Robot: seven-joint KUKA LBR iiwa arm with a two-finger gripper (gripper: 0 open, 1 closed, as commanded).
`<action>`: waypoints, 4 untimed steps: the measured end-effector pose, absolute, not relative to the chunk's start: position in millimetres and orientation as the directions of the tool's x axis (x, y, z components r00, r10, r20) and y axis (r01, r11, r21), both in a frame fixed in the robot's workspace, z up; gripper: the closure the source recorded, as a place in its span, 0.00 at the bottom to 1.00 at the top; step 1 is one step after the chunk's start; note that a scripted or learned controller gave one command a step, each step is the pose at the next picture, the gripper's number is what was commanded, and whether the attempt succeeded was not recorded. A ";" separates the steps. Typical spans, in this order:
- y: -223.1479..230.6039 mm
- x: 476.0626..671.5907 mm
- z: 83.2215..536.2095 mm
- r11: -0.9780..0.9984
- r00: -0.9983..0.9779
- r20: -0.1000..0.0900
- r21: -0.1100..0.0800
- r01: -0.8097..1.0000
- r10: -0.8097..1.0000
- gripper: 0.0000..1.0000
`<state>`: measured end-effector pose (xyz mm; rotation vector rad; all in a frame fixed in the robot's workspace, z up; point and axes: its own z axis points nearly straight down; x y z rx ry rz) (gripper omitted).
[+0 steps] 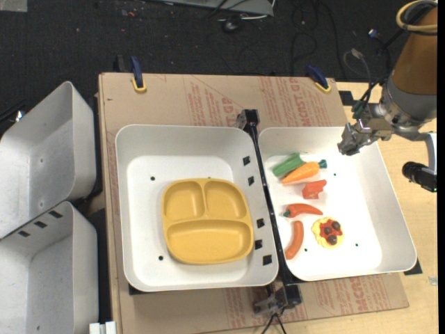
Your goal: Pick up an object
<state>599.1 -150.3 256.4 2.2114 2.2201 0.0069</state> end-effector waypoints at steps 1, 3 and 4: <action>-150.4 600.1 286.7 0.004 -0.004 -0.002 0.005 1.000 1.000 1.00; -36.1 591.6 270.8 0.008 -0.008 0.002 -0.003 1.000 1.000 1.00; 7.8 594.3 258.1 0.007 -0.007 0.001 -0.003 1.000 1.000 1.00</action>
